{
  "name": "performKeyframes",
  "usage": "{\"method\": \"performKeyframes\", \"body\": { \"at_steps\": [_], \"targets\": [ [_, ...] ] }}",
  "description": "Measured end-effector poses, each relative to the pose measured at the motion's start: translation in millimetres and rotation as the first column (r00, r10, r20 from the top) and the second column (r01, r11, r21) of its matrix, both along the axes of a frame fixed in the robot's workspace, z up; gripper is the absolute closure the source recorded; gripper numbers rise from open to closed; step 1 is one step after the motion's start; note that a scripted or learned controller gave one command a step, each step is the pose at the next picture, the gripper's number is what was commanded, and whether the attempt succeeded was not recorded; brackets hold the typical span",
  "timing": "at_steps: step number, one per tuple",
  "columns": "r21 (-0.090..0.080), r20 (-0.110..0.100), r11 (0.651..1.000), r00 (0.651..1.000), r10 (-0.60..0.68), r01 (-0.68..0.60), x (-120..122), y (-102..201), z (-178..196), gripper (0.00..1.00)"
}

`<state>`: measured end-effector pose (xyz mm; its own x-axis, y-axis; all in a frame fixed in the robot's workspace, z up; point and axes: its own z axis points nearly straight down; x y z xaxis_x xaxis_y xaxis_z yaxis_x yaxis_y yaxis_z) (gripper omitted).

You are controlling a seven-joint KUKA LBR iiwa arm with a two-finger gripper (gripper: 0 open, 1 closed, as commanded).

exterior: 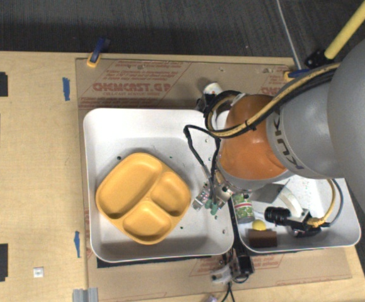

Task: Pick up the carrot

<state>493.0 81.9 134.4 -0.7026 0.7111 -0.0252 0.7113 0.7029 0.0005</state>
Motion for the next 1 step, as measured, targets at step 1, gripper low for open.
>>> {"method": "performKeyframes", "body": {
  "at_steps": [1],
  "targets": [
    [0.001, -0.002, 1.0, 1.0, 0.001, -0.001, -0.4, 0.8, -0.1, 0.0]
  ]
}}
